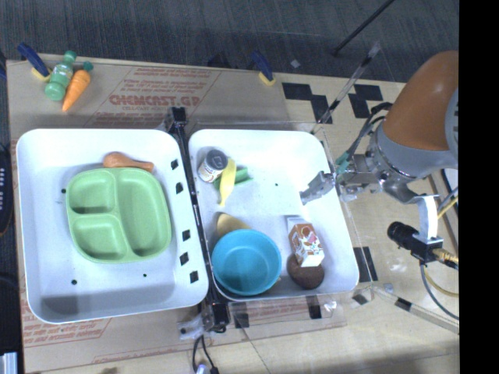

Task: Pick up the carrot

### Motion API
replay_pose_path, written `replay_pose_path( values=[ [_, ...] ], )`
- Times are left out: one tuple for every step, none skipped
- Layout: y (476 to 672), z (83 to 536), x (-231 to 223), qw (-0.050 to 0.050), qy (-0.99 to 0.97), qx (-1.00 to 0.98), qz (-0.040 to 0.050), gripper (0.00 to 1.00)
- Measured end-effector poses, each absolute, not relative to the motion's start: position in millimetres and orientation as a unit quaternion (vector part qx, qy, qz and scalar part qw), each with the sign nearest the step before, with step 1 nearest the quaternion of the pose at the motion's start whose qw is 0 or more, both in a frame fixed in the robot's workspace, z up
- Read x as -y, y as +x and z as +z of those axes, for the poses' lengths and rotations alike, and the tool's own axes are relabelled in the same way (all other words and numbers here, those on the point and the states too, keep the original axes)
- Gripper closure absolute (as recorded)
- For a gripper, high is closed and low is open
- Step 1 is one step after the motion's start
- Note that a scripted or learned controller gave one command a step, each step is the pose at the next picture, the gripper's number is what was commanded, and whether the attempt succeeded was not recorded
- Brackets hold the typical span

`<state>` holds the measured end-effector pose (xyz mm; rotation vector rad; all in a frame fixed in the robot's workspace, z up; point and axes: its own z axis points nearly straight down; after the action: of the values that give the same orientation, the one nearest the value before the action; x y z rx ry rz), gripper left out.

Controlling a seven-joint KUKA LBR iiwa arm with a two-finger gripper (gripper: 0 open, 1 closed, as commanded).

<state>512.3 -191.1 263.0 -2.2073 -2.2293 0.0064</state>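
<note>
Outside the bins, at the bench's far left corner, your carrot (76, 89) lies on the cardboard, touching a green bottle (58, 78). Your gripper (318, 185) hangs over the right bin's (269, 142) right rim, well apart from it, with the whole left bin (47, 142) between them. Whether it is open or closed, you cannot tell; nothing sits in it.

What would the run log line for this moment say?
task: pick up carrot | carrot: on bench, outside bins, far left | end effector: over right bin's right edge | held: nothing seen
</note>
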Motion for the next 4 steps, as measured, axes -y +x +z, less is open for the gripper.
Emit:
replay_pose_path(
  values=[
    [492.0,91,101,0.003,-0.742,0.670,0.0002,0.00],
    [516.3,92,93,0.002,-0.845,0.534,0.0020,0.00],
    [608.6,92,110,0.003,-0.906,0.423,0.0030,0.00],
    [579.7,91,101,0.005,-0.966,0.259,0.0050,0.00]
  ],
)
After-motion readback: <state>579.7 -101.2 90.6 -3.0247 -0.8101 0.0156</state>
